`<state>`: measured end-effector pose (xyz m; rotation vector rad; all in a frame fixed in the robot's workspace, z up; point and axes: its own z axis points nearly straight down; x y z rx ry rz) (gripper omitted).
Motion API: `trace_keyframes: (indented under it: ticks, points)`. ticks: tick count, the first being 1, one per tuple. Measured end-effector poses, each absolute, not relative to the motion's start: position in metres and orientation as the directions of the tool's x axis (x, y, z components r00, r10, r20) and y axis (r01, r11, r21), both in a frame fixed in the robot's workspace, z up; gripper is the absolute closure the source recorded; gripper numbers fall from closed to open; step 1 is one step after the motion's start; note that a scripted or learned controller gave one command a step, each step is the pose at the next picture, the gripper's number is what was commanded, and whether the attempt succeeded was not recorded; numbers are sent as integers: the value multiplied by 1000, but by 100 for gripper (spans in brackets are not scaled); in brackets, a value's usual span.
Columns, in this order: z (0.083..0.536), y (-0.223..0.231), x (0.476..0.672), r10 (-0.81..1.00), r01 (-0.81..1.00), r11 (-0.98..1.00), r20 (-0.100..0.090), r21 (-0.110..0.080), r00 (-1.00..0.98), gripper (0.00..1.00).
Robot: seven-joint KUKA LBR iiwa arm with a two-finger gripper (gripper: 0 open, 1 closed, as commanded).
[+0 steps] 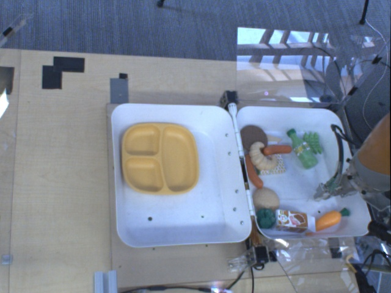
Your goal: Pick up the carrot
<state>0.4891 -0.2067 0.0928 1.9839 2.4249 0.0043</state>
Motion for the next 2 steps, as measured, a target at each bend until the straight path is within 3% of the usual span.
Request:
trace_keyframes:
  ticks: [1,2]
  points:
    - [90,-208,491,814,814,581,-14,8,-581,0]
    - [90,-209,492,414,414,910,-20,0,-910,0]
